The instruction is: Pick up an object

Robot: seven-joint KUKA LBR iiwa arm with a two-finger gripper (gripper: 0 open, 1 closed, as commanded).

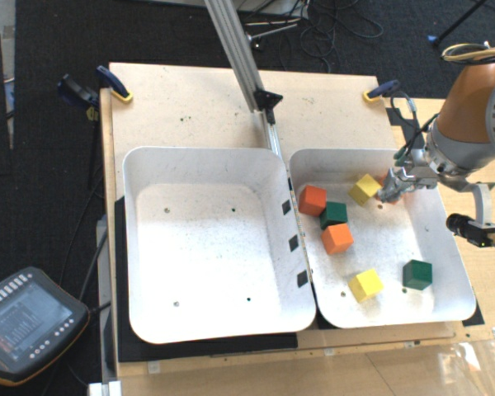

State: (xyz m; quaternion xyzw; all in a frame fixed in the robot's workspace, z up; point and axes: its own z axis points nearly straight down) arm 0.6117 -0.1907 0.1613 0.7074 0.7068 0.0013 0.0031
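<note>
Now, sweeping across from the far side away from the jaws: the left bin (202, 246) sits with nothing of the task in it, so all the action belongs to its neighbour. The two bins butt together down the middle of the tabletop (190, 106), which keeps every block within one short reach of the arm.

Over into the right bin (445, 304), and the blocks are scattered loosely, a sensible spread for a program that grabs at whatever is nearest. Furthest from the jaws on the approach, an orange cube (312, 199) touches a dark green cube (333, 214), and a second orange cube (338, 238) sits just below them. That tight cluster looks awkward for a clean pinch. Lower down, well apart from the jaws, a yellow cube (365, 285) and another green cube (417, 274) each stand alone.

And the likely target: a yellow cube near the back wall (365, 189), just beside the gripper (391, 191), on its left. The tool is down low in the bin, wrist angled in from the right. A reddish bit shows at the tip, too small to name. Whether the jaws are spread or closed, I cannot tell, and nothing is visibly between them.
</note>
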